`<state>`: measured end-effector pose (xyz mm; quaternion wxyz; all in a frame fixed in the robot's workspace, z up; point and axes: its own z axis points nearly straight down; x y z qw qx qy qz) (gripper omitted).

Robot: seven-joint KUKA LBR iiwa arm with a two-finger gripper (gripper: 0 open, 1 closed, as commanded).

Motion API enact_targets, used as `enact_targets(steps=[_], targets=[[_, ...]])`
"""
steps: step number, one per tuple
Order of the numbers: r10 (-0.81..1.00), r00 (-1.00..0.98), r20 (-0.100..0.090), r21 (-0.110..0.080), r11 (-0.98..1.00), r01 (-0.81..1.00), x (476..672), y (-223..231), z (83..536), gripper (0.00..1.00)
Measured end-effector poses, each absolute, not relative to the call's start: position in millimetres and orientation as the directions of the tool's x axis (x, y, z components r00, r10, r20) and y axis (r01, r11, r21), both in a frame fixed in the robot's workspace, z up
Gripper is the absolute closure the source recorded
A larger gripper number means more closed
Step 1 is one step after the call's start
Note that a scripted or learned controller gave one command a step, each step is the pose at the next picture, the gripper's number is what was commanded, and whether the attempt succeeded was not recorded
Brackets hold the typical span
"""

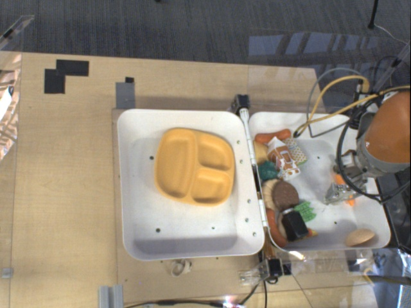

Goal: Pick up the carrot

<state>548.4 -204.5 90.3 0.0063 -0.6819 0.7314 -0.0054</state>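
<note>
Tan, rounded food [360, 237] lies in the right bin's [321, 236] nearest corner. Just behind it the gripper [339, 194] sits low in that bin. A sliver of orange, seemingly the carrot [349, 202], touches it; whether it is clenched I cannot tell. The left bin [138, 172] holds a yellow divided tray [194, 165].

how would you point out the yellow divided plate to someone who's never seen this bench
Start at the left white bin, the one away from the arm. The yellow divided plate lies near its middle, a rounded square with three compartments. The cluttered toys all sit in the right white bin, so the plate has no neighbours.
</note>
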Motion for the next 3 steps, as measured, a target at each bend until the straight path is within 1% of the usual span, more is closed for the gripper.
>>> enact_targets(steps=[1, 2, 3], targets=[[-0.982, -0.187, -0.003, -0.014, 0.187, -0.982, 573.8, -205, 90, 0.00], [-0.992, 0.124, 0.003, -0.014, -0.124, -0.992, 496.5, -206, 91, 0.00], [-0.999, 0.033, 0.006, -0.009, -0.033, -0.999, 501.7, -204, 90, 0.00]])
